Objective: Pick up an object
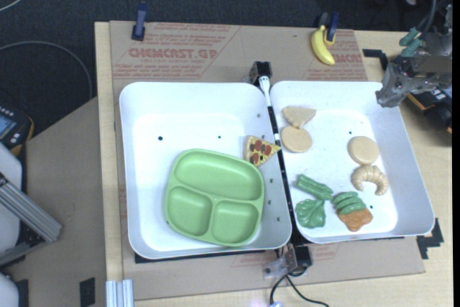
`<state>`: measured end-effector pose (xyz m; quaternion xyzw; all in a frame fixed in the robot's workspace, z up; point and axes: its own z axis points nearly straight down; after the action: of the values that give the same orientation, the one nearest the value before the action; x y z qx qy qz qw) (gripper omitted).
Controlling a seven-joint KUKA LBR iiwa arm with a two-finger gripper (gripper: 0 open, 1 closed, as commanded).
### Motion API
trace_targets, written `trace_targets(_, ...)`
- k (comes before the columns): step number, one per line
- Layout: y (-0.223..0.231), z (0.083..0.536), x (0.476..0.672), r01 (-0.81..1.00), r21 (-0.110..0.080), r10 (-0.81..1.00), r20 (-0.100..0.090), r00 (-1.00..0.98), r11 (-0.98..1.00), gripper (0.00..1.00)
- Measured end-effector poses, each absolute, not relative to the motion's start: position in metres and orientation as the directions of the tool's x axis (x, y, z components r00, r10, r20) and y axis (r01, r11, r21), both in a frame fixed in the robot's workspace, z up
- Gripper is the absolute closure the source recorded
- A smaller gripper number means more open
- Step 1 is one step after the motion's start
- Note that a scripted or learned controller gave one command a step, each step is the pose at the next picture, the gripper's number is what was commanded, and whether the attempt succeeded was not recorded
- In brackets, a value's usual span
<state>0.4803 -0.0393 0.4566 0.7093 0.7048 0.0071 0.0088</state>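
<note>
Left of the end effector: two bins, nothing gripped.
Green tray [215,198] sits farthest left; pizza slice [259,149], cookies, croissant [371,179] lie nearer, below-left of the end effector [392,93], which hovers at the right bin's [410,154] upper corner; finger state indeterminate.

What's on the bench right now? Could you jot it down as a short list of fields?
left bin: green tray, pizza slice at its right wall
right bin: two round cookies, a wedge piece, croissant, green pod, leaf, carrot
outside the bins: banana on the board behind the right bin
gripper: over the right bin's far right corner, nothing seen held
</note>
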Motion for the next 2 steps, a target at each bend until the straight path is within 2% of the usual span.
trace_targets(1,-0.032,0.34,0.478,1.0,-0.011,1.0,0.0,0.002,-0.002,1.0)
trace_targets(2,0.046,0.489,0.49,1.0,0.02,1.0,0.004,-0.011,0.011,1.0)
